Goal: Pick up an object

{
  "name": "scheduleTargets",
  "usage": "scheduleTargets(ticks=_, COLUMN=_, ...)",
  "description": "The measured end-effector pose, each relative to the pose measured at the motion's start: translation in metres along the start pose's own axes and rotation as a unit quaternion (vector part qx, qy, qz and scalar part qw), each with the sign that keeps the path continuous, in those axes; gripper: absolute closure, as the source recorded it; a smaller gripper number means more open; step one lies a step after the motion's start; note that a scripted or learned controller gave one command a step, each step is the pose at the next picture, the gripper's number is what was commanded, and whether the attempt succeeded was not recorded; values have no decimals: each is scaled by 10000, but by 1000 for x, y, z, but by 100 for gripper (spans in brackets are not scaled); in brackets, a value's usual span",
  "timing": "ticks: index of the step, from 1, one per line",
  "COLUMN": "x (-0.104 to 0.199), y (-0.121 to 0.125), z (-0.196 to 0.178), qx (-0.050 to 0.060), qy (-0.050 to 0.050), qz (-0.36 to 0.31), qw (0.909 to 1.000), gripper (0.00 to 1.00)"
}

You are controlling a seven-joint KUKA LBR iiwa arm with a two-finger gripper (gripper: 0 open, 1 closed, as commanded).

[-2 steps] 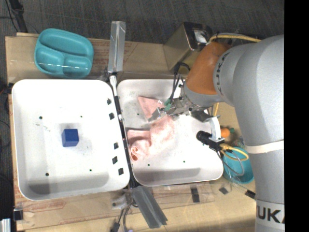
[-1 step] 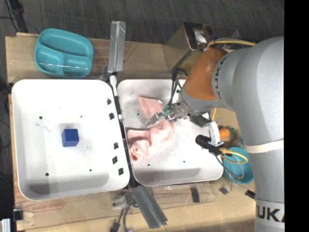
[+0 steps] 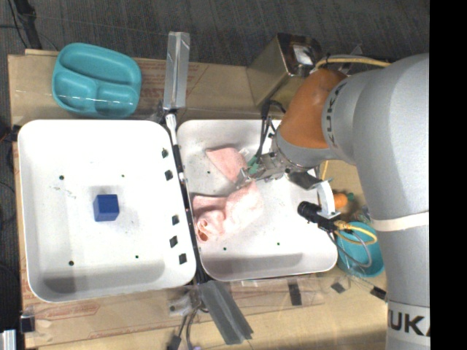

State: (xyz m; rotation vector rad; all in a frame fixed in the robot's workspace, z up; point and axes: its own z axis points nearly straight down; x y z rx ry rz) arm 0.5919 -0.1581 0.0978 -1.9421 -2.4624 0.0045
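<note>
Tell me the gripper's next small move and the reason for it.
Probably a short straight descent onto the crumpled pink cloth. The gripper sits over the right white bin, at the cloth's upper edge beside a pink folded piece. Nothing visibly sits between its fingers, so the pick looks not yet made.

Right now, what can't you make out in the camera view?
- Claw: too small and cluttered to tell open or shut, or whether it grips the pink cloth.
- Right bin: its right side is hidden under the arm.
- Teal item: partly covered by the arm.
</note>
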Motion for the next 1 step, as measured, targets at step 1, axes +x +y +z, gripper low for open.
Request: scheduleTargets(ticks=1, x=64, y=38, z=-91, qx=-6, qy=-6, qz=507, qw=9987, gripper=100)
